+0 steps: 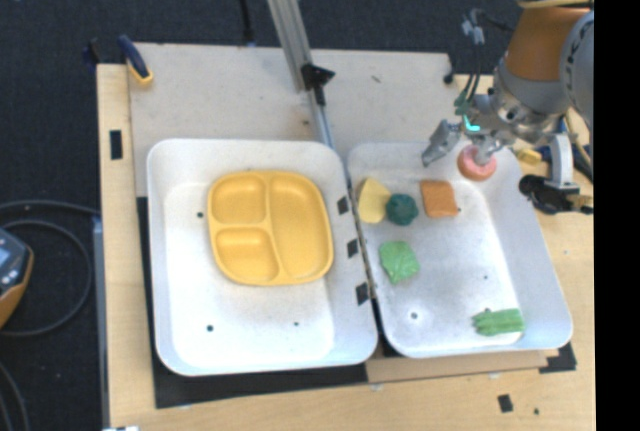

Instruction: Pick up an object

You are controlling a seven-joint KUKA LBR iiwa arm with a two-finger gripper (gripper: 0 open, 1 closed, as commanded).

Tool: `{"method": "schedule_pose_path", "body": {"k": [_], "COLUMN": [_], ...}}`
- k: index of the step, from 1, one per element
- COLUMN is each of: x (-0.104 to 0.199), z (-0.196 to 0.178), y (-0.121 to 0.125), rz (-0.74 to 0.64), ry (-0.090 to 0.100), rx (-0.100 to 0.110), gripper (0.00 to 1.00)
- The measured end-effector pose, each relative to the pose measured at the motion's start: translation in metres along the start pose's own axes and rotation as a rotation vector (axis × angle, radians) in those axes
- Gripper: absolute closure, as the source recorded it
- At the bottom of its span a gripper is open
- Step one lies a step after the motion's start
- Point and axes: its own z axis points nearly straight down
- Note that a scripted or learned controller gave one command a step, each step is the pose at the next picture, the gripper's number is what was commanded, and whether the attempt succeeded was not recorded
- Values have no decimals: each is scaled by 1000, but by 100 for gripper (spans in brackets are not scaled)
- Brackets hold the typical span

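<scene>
Pink round piece [477, 165] sits directly under the gripper [462, 143], at the far rim of the right bin [520, 249], touching or nearly touching one finger. Can't tell if the fingers are apart or together, or whether anything is between them. One grey finger [438, 143] slants out to the image-left of the pink piece. Judgement: closest candidate, needs only a short drop. Orange block [439, 198] lies just beside, toward the camera; dark green ball [402, 209] and yellow piece [373, 201] further image-left. Light green lump [399, 261] and green bar [498, 322] well apart, nearer the camera. Bin rim close behind could catch a finger. Yellow tray [270, 225] in the left bin [180, 249] is irrelevant.
</scene>
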Motion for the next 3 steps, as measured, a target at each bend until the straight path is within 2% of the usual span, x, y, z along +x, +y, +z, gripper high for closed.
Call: {"method": "schedule_pose_path", "body": {"k": [1, 2, 3], "x": [0, 5, -2], "z": [0, 44, 101], "y": [0, -1, -4], "rz": [0, -2, -1], "ry": [0, -1, -3], "rx": [0, 4, -3], "gripper": [0, 0, 0]}}
